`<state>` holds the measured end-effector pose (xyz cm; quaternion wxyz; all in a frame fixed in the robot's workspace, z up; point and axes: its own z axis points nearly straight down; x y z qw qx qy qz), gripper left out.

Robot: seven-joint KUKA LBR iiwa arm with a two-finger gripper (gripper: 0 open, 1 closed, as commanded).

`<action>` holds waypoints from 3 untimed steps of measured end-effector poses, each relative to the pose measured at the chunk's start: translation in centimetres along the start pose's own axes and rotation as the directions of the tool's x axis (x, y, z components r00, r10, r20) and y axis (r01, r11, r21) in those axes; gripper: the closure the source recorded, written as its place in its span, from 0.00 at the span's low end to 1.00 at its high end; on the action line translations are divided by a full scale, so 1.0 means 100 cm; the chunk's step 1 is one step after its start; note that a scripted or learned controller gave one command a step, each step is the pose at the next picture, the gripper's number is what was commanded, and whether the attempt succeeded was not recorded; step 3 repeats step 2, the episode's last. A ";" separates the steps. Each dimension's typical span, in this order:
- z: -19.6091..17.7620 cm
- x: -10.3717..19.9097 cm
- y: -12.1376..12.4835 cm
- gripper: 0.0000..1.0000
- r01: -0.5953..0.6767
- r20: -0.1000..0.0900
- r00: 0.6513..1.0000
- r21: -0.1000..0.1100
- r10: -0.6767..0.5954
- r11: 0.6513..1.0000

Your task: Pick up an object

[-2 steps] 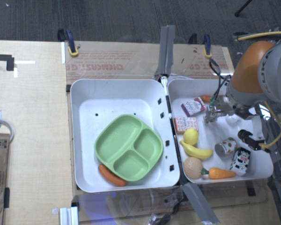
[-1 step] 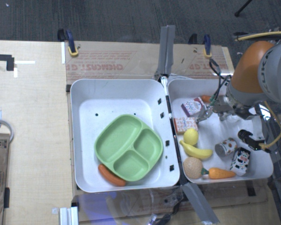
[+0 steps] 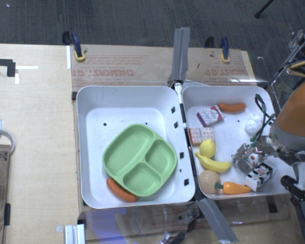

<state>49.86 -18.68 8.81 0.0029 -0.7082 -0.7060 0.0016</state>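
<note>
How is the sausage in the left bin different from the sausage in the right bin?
The sausage in the left bin lies at the near edge, partly tucked under the green plate; the sausage in the right bin lies at the far side, touching nothing. The left one points diagonally; the right one lies almost level across the view. The left one looks thicker. Both are orange-red with rounded ends.

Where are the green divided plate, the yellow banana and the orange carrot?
Green divided plastic plate (image 3: 126, 147): camera view, on its large compartment.
Yellow curved banana (image 3: 214, 163): camera view, mid-body.
Orange toy carrot (image 3: 236, 188): camera view, middle of its body.
</note>
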 end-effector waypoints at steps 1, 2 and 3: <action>-0.008 0.000 0.002 1.00 -0.002 -0.001 1.000 -0.001 0.002 1.000; -0.120 0.150 -0.002 1.00 -0.063 0.003 0.998 0.000 0.063 0.998; -0.120 0.150 -0.002 1.00 -0.063 0.003 0.998 0.000 0.063 0.998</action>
